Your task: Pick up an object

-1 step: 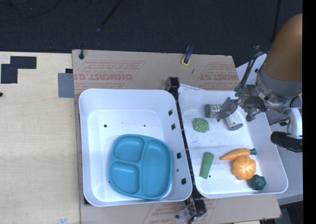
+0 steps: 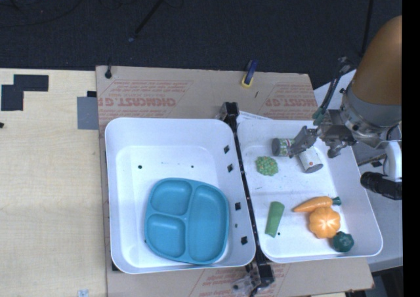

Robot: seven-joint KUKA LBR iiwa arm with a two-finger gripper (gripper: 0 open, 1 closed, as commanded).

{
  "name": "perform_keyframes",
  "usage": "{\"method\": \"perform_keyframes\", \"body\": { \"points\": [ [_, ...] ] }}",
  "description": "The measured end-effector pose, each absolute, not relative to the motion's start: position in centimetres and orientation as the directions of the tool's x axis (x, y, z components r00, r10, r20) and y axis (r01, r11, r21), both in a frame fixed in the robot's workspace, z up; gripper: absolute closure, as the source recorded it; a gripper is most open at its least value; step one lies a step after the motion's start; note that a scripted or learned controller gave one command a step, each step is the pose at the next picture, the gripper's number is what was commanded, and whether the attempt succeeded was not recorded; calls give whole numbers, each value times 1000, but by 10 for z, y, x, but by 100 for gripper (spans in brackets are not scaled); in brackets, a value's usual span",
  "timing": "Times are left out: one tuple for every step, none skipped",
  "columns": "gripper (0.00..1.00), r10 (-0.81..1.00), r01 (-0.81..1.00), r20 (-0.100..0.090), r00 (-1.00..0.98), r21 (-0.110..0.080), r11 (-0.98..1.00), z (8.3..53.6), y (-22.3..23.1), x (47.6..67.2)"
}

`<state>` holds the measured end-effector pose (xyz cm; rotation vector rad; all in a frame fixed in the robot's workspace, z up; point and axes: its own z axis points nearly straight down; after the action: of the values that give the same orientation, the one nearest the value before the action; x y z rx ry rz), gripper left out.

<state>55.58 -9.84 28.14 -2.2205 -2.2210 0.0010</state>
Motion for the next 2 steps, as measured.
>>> {"method": "perform_keyframes", "body": {
  "points": [
    [0, 1000, 1000, 1, -1, -6, 1, 225, -91, 548],
    [0, 1000, 1000, 2, 0, -7, 0, 169, -85, 538]
  ]
}}
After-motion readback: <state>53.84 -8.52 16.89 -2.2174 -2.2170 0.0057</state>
